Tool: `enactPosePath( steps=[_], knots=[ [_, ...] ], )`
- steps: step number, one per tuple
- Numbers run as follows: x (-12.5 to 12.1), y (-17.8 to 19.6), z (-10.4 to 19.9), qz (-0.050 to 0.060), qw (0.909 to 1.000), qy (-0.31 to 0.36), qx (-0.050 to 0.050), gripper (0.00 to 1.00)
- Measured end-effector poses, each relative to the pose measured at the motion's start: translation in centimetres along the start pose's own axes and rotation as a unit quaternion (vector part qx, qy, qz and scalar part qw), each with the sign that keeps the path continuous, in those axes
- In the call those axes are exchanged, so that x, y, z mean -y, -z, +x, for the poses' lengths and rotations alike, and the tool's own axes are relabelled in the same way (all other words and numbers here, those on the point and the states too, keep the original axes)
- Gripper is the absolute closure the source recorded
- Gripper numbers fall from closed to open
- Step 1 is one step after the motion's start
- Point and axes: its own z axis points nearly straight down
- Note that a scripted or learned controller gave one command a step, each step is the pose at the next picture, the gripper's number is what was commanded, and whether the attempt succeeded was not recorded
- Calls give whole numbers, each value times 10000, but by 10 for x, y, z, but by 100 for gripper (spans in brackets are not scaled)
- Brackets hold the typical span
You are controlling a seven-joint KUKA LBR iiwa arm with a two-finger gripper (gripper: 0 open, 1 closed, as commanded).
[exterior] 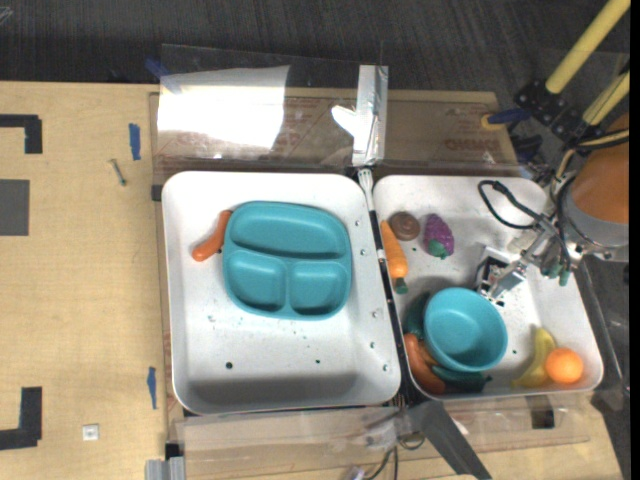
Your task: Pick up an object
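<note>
dark grey carpet floor [250, 8] at top; light plywood bench [70, 268] w/ black tape marks [22, 133], blue tape bits [134, 140].

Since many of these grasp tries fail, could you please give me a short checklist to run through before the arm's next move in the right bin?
1. Pincer is over the right bin: ok, just above the teal bowl in the picture.
2. Something is held: cannot tell; nothing is seen between its parts.
3. Pincer open or shut: cannot tell, too small and blurred.
4. Small targets free to grasp: ok for the purple piece and the brown round piece, which lie apart from the bowl.
5. Orange ball free: not ok, it touches the banana at the bin's corner.
6. Black cable out of the way: not ok, it loops over the bin floor near the wrist.
</note>
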Motion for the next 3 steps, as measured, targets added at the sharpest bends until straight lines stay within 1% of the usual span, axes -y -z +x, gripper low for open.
enactPosePath(
  steps=[1, 2, 3],
  knots=[
    [-69, -2, 11, 38, 9982, -595, -39, 0],
    [33, -16, 73, 128, 9992, -337, -185, 0],
    [28, -4, 71, 94, 9994, -306, -140, 100]
  ],
)
